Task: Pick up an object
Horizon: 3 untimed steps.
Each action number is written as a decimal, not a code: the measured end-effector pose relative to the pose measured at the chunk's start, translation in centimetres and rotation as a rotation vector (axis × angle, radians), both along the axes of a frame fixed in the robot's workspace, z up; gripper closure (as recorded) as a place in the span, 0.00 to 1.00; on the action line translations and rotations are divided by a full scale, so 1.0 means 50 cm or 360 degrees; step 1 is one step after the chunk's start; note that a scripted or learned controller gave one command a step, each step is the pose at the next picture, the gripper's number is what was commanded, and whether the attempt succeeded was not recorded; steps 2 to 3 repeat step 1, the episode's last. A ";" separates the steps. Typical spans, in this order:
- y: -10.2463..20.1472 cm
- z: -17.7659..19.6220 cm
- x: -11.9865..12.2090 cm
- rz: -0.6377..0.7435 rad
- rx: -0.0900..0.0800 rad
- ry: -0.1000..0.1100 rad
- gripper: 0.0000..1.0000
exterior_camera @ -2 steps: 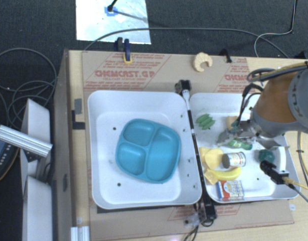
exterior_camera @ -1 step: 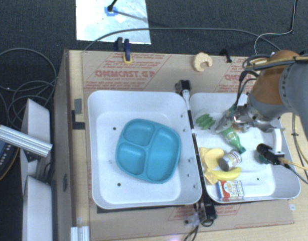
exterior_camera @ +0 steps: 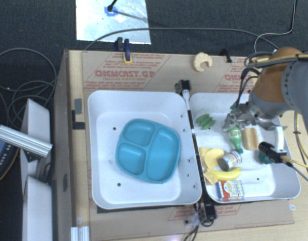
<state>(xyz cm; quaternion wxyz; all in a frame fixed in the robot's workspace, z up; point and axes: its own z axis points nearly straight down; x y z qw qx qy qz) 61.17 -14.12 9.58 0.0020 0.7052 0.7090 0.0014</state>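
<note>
My gripper [exterior_camera: 235,123] hangs low over the right bin [exterior_camera: 284,185], directly above a green bottle [exterior_camera: 236,138] that lies near the bin's middle. A tan block [exterior_camera: 250,137] rests just right of the bottle. Toward the front lie a yellow banana [exterior_camera: 227,174], a yellow cup-like piece [exterior_camera: 210,157], a small can [exterior_camera: 230,160] and a red-and-white box [exterior_camera: 231,189]. A green leafy toy [exterior_camera: 204,120] sits at the bin's left side. A dark teal object [exterior_camera: 267,153] lies at the right.
The left bin [exterior_camera: 101,185] holds a blue divided plate [exterior_camera: 147,149]. A tan pastry-like object [exterior_camera: 202,61] lies on the cardboard behind the bins. Cables trail across the floor at the left and along the back.
</note>
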 end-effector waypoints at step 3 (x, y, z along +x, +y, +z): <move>0.112 0.223 -0.003 0.0001 0.0001 -0.0005 1.00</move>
